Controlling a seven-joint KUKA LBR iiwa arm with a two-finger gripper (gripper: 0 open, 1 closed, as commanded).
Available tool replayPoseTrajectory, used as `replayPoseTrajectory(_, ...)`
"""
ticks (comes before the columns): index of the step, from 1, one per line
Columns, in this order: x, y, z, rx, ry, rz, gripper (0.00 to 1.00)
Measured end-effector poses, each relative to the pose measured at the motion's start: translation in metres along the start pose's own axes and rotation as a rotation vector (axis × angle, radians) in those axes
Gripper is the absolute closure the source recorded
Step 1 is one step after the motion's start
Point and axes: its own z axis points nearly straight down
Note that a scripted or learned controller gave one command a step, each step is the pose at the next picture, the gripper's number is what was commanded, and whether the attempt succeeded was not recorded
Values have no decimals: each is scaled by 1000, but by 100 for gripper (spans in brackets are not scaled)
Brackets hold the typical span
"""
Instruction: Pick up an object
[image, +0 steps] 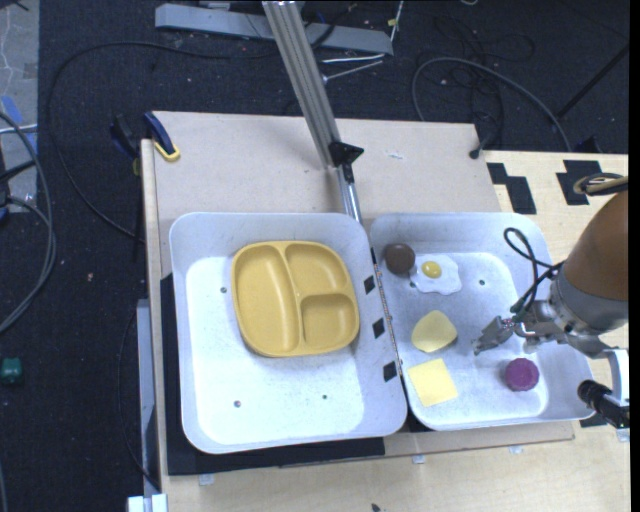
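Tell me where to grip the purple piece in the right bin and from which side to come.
Grip the purple piece across its round sides, coming straight down from above. It looks small, round and low, and lies flat on the right bin's floor with open floor around it, so fingers could probably close on either side. The gripper sits just up-left of it.

Pincer (497, 334) over right bin (520, 232), between yellow wedge (434, 331) and purple disc (520, 374).
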Motion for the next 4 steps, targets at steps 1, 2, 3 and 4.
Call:
replayPoseTrajectory(1, -1, 1, -13, -5, -2, 0, 100)
replayPoseTrajectory(2, -4, 0, -55, -9, -4, -2, 100)
replayPoseTrajectory(3, -4, 2, -102, -10, -4, -3, 100)
replayPoseTrajectory(4, 47, 24, -114, -8, -1, -10, 100)
